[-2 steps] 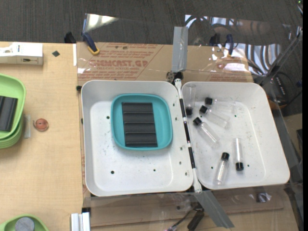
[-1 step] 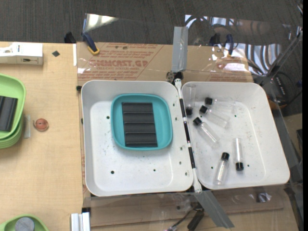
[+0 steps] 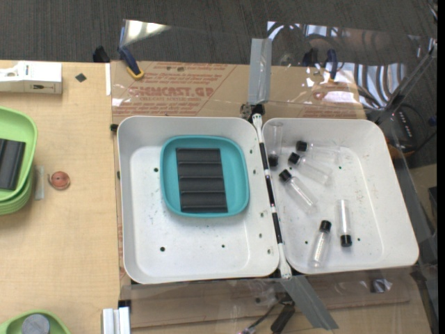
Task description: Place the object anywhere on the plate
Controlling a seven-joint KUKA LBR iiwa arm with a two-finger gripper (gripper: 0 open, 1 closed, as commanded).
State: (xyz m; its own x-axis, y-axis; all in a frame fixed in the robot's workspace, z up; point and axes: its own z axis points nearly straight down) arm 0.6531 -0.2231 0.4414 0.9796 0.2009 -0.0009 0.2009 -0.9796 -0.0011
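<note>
The objects to be moved are small clear vials with black caps, all lying on their sides in the right bin. Three sit close together near that bin's upper left: one vial nearest the top, a second just below it, and a third angled down toward the bin's middle. A further black cap lies against the left wall beside them — whether a vial is attached to it cannot be told. Lower down, well apart from that cluster, two more lie near each other: a vial tilted with its cap uppermost, and another vial lying nearly straight with its cap at the lower end. The plate is teal with rounded corners and rests in the left bin, toward that bin's upper middle; a dark ribbed insert covers its centre. None of the vials touches the plate — the two bins' adjoining walls stand between them. On the wooden bench to the left are a green tray and a small reddish disc. The gripper's state cannot be told here.
</note>
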